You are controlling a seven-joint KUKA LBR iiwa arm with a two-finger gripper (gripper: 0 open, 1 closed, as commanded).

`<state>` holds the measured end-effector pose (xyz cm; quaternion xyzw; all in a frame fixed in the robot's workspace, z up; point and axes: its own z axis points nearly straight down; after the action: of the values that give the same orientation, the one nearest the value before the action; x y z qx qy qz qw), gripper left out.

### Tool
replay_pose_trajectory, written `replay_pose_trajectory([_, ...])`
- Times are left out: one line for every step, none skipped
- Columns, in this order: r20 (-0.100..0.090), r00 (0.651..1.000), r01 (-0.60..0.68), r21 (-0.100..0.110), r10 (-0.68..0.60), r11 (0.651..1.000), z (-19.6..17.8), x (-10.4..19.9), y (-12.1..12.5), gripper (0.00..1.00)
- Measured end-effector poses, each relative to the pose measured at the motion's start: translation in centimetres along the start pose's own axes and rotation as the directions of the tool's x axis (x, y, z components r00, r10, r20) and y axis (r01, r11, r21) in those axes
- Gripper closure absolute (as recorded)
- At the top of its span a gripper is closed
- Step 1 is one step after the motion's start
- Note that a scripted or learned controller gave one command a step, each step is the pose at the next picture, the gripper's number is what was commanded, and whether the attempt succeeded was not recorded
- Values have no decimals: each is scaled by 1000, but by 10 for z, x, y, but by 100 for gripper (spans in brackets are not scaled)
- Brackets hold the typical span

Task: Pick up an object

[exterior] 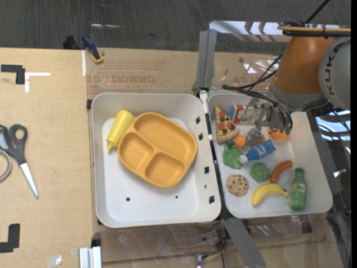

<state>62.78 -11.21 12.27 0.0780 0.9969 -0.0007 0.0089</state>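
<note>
White plastic forms the two shallow bins that sit side by side on the surface (44, 149). The left bin (106, 205) holds an orange-yellow divided tray (158, 148) lying at a slant, with a yellow mustard bottle (119, 128) resting just beside its upper-left edge.

The right bin (318, 166) carries a crowd of toy food. A pizza slice (225, 125) lies near its upper-left corner, with a green leafy piece (231, 156) below it. A blue bottle (257, 151) lies on its side in the middle. Below that sit a broccoli floret (260, 172), a red sausage (280, 171), a chocolate-chip cookie (237, 185), a banana (268, 194) and an upright green bottle (298, 190) near the lower-right corner.

The grey arm with its orange band (301, 66) reaches in from the right over the upper part of the right bin. The gripper (258, 132) hangs just above the blue bottle; whether it is spread or pressed together cannot be told, and nothing is visibly pinched in it.

A pair of scissors (21, 158) lies on the surface well apart to the left.
</note>
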Motion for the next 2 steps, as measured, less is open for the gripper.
replay_pose_trajectory([-16, 995, -96, 1, 96, 995, 30, 62, -1, 0])
replay_pose_trajectory([-12, 996, -93, 2, 93, 996, 20, 61, 0, 100])
